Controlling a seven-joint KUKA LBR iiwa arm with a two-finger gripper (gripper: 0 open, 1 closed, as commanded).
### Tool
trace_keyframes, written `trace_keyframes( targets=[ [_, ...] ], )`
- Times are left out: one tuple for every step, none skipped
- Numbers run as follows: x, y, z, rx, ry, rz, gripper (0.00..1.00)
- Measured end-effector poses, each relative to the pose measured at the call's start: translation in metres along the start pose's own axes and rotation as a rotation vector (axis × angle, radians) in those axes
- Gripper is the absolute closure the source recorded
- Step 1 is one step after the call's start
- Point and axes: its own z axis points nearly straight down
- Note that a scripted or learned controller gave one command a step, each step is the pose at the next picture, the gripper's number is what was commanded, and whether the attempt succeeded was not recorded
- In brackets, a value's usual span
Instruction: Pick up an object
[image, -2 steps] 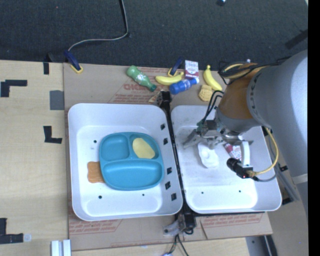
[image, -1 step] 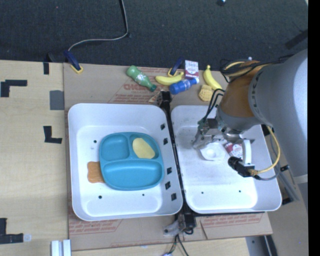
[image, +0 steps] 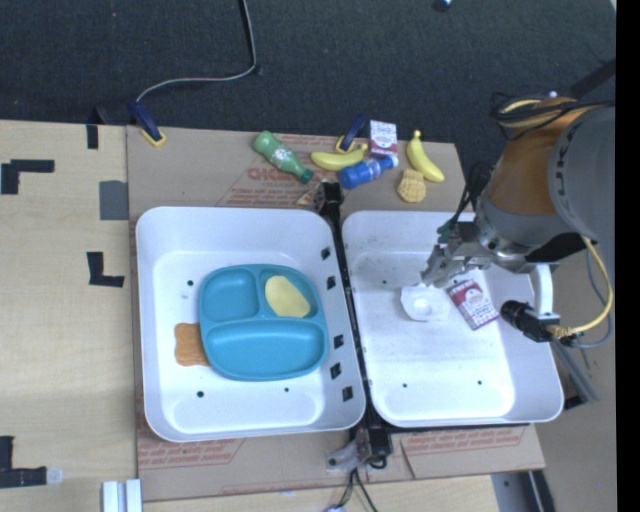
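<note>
Nothing had been lifted yet: the end effector (image: 440, 268) hung low in the right bin (image: 520, 400), near a white cup (image: 418, 303); its grip was unclear.

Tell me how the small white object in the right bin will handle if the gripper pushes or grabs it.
The white object looks small and rounded, so it probably weighs little and may slide or roll on the smooth bin floor. It lies close to the red packet, which a push might nudge.
</note>
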Motion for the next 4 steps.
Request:
trace_keyframes(
  targets=[
    [0.028,-0.049,0.077,-0.001,0.002,-0.001,1.00],
    [0.029,-0.048,0.077,-0.003,0.003,-0.001,0.00],
    [-0.032,0.001,0.010,-0.001,-0.001,0.000,0.00],
    [0.016,0.030,0.076,-0.005,-0.001,-0.002,0.00]
  ],
)
